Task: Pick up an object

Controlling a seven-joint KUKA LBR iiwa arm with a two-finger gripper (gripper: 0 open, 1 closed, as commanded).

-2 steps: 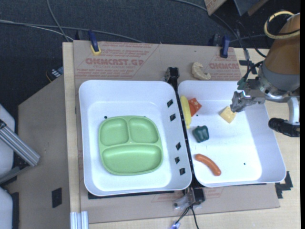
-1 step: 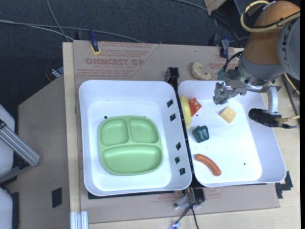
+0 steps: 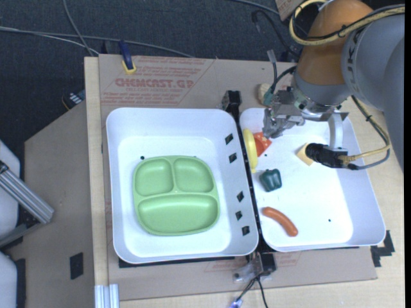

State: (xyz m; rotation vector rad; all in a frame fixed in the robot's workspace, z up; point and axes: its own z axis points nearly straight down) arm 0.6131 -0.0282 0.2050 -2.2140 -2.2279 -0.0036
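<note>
My gripper (image 3: 275, 126) hangs low over the far left part of the right bin (image 3: 334, 204). Just below and left of it lies a small red-orange piece (image 3: 262, 144), close to the gripper's tip; whether they touch is unclear. A yellow banana-shaped thing (image 3: 249, 148) leans along the bin's left wall beside it. A dark green pepper (image 3: 271, 179) lies a little nearer the front. A red-orange sausage (image 3: 280, 221) lies near the front left of that bin.
The left bin (image 3: 122, 172) holds a light green divided plate (image 3: 175, 194). A small yellow piece (image 3: 303, 153) lies in the right bin to the right of the gripper. The right bin's front right floor is bare white.
</note>
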